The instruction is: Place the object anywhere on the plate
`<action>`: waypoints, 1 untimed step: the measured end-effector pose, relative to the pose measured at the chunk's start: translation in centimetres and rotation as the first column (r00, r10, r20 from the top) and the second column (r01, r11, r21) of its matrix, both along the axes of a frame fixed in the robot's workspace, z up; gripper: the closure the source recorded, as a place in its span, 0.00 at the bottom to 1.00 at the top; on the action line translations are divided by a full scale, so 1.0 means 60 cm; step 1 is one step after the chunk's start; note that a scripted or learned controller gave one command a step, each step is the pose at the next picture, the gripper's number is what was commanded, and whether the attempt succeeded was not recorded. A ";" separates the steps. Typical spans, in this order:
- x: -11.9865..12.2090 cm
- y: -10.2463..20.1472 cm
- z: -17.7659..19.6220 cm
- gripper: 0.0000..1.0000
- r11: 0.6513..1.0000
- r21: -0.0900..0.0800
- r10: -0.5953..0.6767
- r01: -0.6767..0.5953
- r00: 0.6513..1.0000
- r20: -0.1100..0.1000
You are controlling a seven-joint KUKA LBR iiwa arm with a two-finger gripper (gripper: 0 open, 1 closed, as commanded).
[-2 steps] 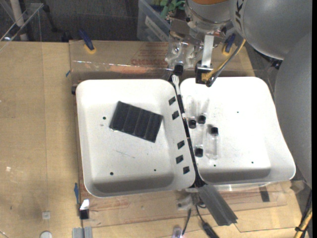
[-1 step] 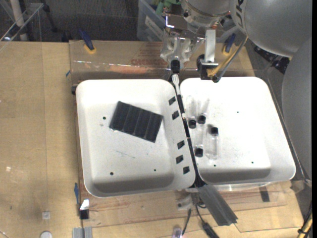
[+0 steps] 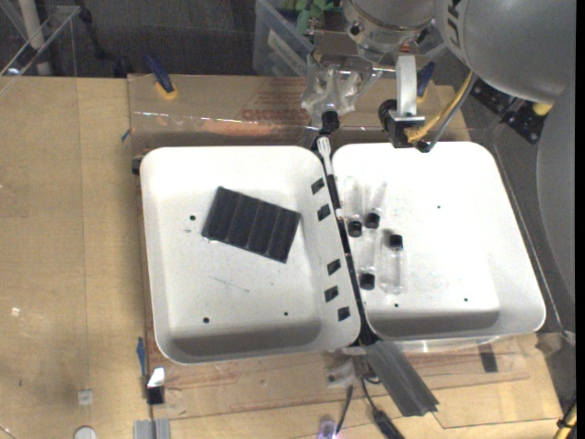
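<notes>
A black ribbed rectangular plate (image 3: 251, 224) lies flat in the left bin (image 3: 174, 318), turned at a slight angle. Several small clear vials with black caps lie in the right bin (image 3: 475, 245) close to its left wall: two side by side (image 3: 363, 219), one lower (image 3: 394, 256) and one near the divider (image 3: 366, 281). My gripper (image 3: 331, 101) hangs high over the back edge of the bench, above where the two bins meet, well away from both the vials and the plate. Nothing shows in it.
A row of black markers (image 3: 327, 245) runs along the divider between the bins. A clear storage box (image 3: 288, 16) stands behind the bench. A black bracket with a yellow cable (image 3: 407, 122) hangs by the wrist above the right bin's back rim.
</notes>
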State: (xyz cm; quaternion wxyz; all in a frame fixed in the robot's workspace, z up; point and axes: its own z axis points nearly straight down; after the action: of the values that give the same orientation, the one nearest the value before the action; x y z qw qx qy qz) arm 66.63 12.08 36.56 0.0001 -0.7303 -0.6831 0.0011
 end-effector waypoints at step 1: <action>0.000 -0.011 0.006 1.00 0.997 0.000 0.076 -0.076 0.997 0.001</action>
State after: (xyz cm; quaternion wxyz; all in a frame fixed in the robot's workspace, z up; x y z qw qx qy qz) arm 66.64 11.42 36.92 -0.0004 -0.7038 -0.7104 0.0005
